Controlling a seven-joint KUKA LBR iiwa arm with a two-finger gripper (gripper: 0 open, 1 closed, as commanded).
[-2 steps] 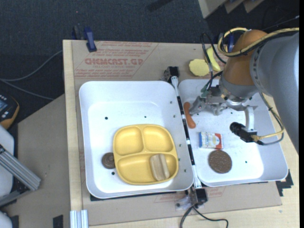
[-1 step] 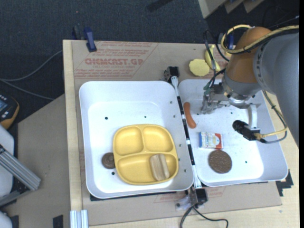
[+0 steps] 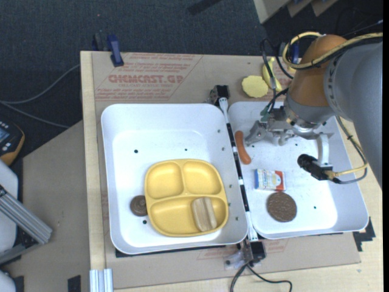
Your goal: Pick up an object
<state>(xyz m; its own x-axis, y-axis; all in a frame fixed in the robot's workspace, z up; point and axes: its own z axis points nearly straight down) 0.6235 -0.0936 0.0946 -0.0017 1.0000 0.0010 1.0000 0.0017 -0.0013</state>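
**Dark carpet, cardboard-topped bench, claw low over the right bin**

Dark blue-grey carpet all round; on it a bench (image 3: 97,163) topped with brown cardboard printed in red lettering. Blue clip (image 3: 114,50) at the far left corner of the cardboard. Two shallow white bins side by side on top, touching along their inner rims.

Left bin (image 3: 118,139): yellow divided plate (image 3: 182,187) near the front edge, with a tan slice (image 3: 204,215) lying in the front right compartment. Small dark brown disc (image 3: 139,205) on the bin floor, just beside the plate's left edge.

Right bin (image 3: 346,212): reddish sausage (image 3: 243,148) lying along the left edge, close against the rim. Small white packet (image 3: 268,179) with red and blue print near the middle. Round brown cookie (image 3: 282,207) just in front of it, toward the front edge, slightly apart.

Yellow lump (image 3: 254,86) on the cardboard beyond the right bin's far left corner.

Grey arm with orange band reaching in from the right. Gripper (image 3: 271,132) low over the far part of the right bin, just right of the sausage's far end, well behind packet and cookie. Open or closed: cannot tell at this slant. Nothing seen held.
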